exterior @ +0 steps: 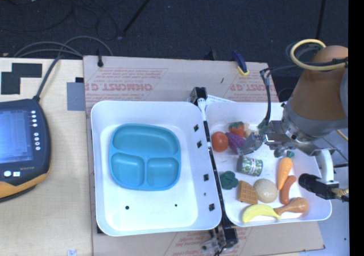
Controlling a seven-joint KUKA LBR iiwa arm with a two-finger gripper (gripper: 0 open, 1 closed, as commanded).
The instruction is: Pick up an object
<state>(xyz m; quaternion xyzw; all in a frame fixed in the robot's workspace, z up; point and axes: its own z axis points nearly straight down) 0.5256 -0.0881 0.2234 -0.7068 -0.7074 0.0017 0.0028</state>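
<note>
A grey KUKA arm with an orange band point(320, 87) reaches in from the right over two shallow white bins on a tabletop point(62, 192), its gripper point(257, 142) low above the upper middle of the right bin point(324, 206). Whether the gripper is apart or together cannot be told from this angle, and nothing is seen between its fingers.

The right bin holds a scatter of toy food. A red tomato point(219, 141) lies near the divider, with a purple piece point(235, 141) just beside it and a small red-and-green item point(237, 128) above. A small green-labelled can point(249, 165) lies on its side just below the gripper. Further down sit a dark green piece point(228, 179), a waffle-patterned wedge point(247, 192), a pale egg-shaped item point(265, 190), a yellow banana point(259, 213), an orange carrot point(284, 172), a red sausage-like piece point(287, 189) and a tan drumstick point(294, 206).

The left bin point(114, 215) carries a blue three-compartment plate point(145, 156). A black handheld control pendant point(23, 145) with a lit screen rests on the tabletop at far left.
</note>
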